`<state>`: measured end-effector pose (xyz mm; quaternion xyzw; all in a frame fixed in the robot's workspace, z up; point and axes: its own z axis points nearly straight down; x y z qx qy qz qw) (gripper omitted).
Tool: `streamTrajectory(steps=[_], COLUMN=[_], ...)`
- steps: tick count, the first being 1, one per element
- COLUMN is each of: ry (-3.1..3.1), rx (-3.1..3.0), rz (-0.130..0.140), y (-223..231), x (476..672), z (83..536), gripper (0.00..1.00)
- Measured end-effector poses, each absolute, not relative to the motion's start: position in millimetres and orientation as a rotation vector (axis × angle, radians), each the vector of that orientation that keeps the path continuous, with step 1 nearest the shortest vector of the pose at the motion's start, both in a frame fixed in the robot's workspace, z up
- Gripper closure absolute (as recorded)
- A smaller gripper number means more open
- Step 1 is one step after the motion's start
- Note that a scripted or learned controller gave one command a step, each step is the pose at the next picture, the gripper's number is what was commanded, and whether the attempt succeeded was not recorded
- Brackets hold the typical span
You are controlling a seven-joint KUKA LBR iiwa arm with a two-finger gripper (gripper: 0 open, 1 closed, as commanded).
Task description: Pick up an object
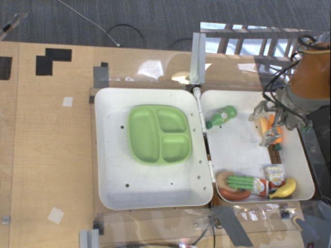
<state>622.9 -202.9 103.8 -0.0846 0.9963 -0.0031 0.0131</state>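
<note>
A green divided plate (pixel 158 134) is seen lying flat in the left bin (pixel 111 154). In the right bin (pixel 232 149), a green bottle (pixel 221 116) lies near the divider, and toy food is heaped along the near edge, a banana (pixel 285 189) included. The gripper (pixel 272 129) is lowered over an orange object (pixel 271 126) at the right side; whether it is gripped cannot be told

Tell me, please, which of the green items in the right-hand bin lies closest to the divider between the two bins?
The green bottle, lying on its side at the right bin's upper left, almost touches the divider. The green bundle sits along the bottom edge among other toys.
</note>
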Motion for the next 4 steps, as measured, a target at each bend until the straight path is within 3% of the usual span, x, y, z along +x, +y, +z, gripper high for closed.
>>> streamTrajectory(steps=[1,2,3,4], ry=[3.122,3.104,3.121,3.101], rx=[-0.233,-0.238,0.117,-0.426], rz=[-0.003,-0.009,-0.005,-0.008], y=[-203.8,-202.8,-192.0,-200.8], x=[616.5,621.9,527.0,514.8], z=[88.1,104.7,91.7,164.4], gripper=[0.0,1.0,1.0,1.0])
